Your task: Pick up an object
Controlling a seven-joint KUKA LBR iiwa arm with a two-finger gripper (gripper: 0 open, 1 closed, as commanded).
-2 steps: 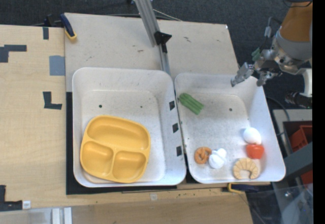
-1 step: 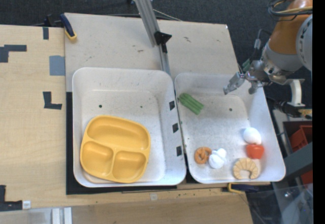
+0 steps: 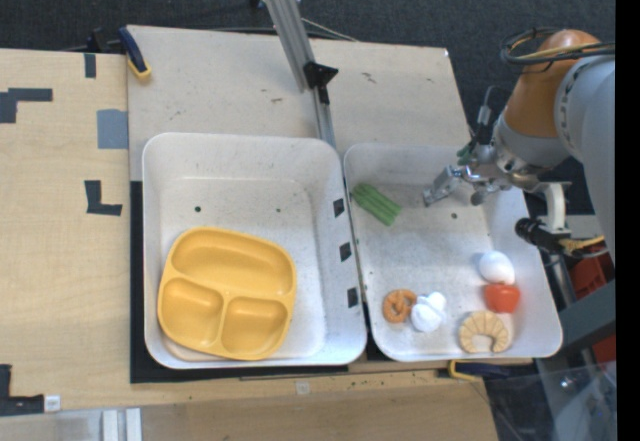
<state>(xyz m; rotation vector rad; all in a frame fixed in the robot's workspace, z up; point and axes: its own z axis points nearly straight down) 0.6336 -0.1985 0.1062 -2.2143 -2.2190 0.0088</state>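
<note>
Your arm reaches in from the right, its orange band (image 3: pixel 535 99) above the wrist, and the hand (image 3: pixel 436 192) hangs over the upper part of the right bin (image 3: pixel 400 161), tipped toward the left. You cannot tell from this angle whether the hand is released or clenched, and you see nothing caught in it.

Just left of the hand, apart from it, a green ridged piece (image 3: pixel 376 203) lies at a slant on the bin floor near the bin's left wall. The other pickable things sit well apart from the hand, along the bin's lower end: a small brown pretzel (image 3: pixel 399 305), a white lumpy item (image 3: pixel 429 312) touching or just beside the pretzel, a croissant (image 3: pixel 486 331) to their right, a red tomato-like piece (image 3: pixel 503 297) just above the croissant, and a white egg (image 3: pixel 496 267) just above the red piece.

In the left bin (image 3: pixel 240 154) you have a yellow divided plate (image 3: pixel 228 292) with three compartments, resting in the lower left part and leaning slightly against the bin's lower wall.

On the tabletop (image 3: pixel 390 89) behind the bins, a grey metal rail (image 3: pixel 282 4) runs down at a slant and ends at the gap between the two bins. A yellow and blue tool (image 3: pixel 134 53) lies at the tabletop's far left corner.
</note>
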